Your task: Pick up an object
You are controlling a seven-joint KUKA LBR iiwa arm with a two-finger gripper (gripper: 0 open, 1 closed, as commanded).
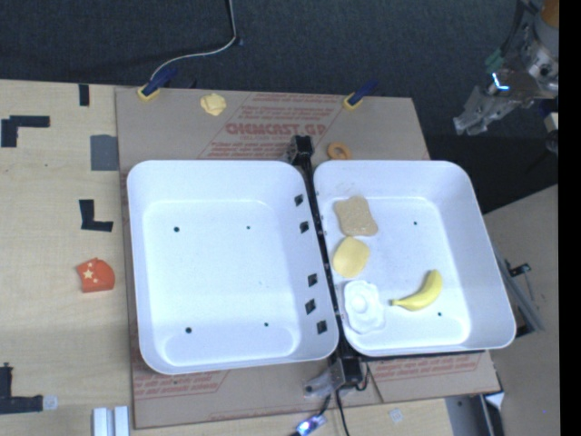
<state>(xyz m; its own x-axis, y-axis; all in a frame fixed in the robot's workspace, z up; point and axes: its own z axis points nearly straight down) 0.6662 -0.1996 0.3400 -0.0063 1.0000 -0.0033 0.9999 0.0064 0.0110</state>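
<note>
The right bin (458, 198) holds a tan slice of toast (354, 215), a round yellow piece (351, 257), a white bottle-like object (361, 305) and a yellow banana (419, 293). My gripper (478, 116) hangs high at the upper right, outside the right bin and above its far right corner, well away from all the objects. Nothing is between its fingers that I can make out.
The left bin (218, 262) stands beside the right one. On the cardboard behind the bins lie a small yellow lump (213, 104) and a small ring (338, 152). A red object (96, 276) rests on the bench at the left.
</note>
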